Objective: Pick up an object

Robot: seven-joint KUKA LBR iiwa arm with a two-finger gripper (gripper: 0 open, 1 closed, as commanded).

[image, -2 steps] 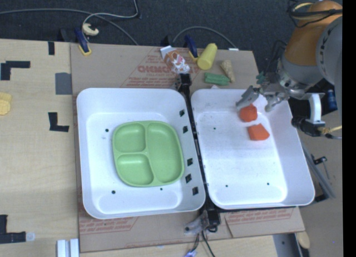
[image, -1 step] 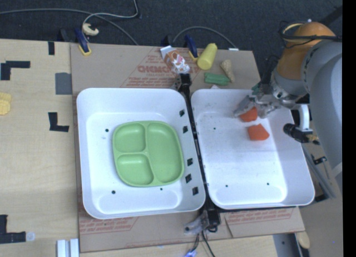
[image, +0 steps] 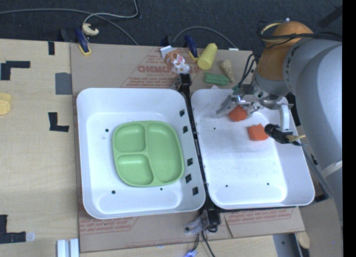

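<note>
Two small objects lie in the right bin (image: 256, 186): a red-orange piece (image: 238, 114) near the far edge and an orange block (image: 256, 133) just to its right and nearer. My gripper (image: 235, 107) hangs low over the far part of that bin, directly at the red-orange piece. It is open, with one grey finger (image: 223, 109) slanting down to the left of the piece; the other is largely hidden by the wrist. The piece rests on the bin floor. The orange block lies apart from the gripper.
A green divided plate (image: 148, 153) sits in the left bin (image: 94, 117). Behind the bins, on the cardboard, lie a yellow cylinder (image: 207, 55), a green piece (image: 217, 79), a beige piece (image: 226, 68) and a small packet (image: 177, 60). The arm (image: 311, 83) covers the right bin's far right corner.
</note>
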